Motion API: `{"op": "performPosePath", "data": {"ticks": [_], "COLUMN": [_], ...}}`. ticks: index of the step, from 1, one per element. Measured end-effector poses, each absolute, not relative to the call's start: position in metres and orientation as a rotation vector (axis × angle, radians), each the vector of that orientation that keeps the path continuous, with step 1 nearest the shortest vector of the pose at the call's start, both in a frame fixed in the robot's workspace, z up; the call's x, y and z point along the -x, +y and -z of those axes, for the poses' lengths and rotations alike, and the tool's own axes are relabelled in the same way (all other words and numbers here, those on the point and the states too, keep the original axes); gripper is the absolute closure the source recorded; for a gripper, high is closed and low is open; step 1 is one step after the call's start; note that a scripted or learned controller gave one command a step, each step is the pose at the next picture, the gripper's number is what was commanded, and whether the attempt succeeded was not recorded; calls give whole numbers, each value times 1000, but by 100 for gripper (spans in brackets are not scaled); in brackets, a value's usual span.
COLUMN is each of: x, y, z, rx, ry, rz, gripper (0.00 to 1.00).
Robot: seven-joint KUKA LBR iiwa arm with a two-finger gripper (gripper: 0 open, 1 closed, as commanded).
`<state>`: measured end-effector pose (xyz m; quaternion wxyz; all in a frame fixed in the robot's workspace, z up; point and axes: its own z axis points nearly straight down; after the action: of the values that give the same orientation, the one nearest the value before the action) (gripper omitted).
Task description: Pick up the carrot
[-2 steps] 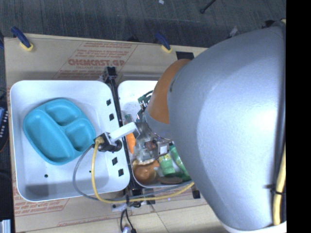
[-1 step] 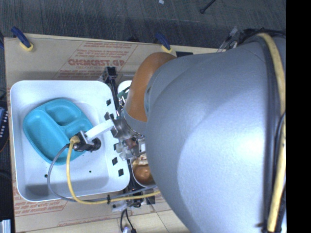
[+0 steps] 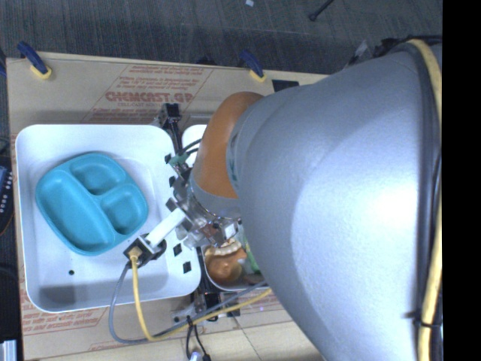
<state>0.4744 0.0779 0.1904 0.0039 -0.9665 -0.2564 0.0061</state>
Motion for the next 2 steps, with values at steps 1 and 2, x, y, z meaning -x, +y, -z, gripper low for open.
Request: {"op": "performPosePath", "data": {"ticks": [1, 2], "x": [-474, -474], "y": [80, 81], "z": [-200, -209], "rx": [3018, 3006], "ry": [-820, -839], "rz": [-30, -41], "gripper": [100, 100]}}
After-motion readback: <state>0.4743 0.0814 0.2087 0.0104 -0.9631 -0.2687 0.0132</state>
